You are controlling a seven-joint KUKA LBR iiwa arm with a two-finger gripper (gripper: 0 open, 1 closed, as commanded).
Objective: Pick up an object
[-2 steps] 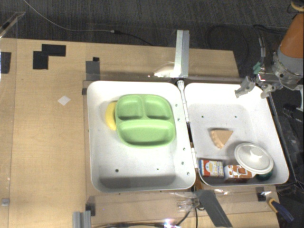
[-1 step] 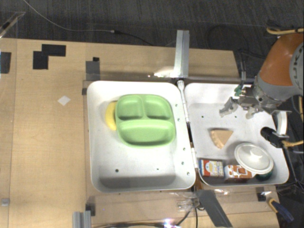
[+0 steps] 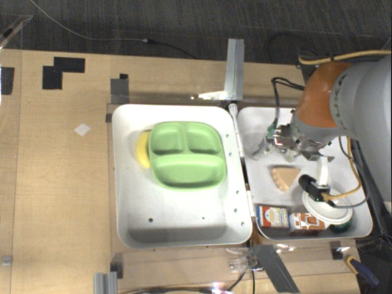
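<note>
Where the arm [image 3: 349, 97] reaches over the right bin [image 3: 254, 124], we find the hand [image 3: 286, 141] low above the bin floor; we cannot tell how it is set or whether it grips anything. Just below the hand lies a tan wedge [image 3: 285, 177]. Beyond that, along the near wall, stand a small carton [image 3: 273, 217] and a white round object [image 3: 327, 210]. Left of the hand, the other bin [image 3: 131, 219] carries a green divided tray [image 3: 185, 154] over a yellow item [image 3: 142, 150]. The worktop [image 3: 55, 182] is pale wood; dark carpet [image 3: 153, 11] lies behind.
</note>
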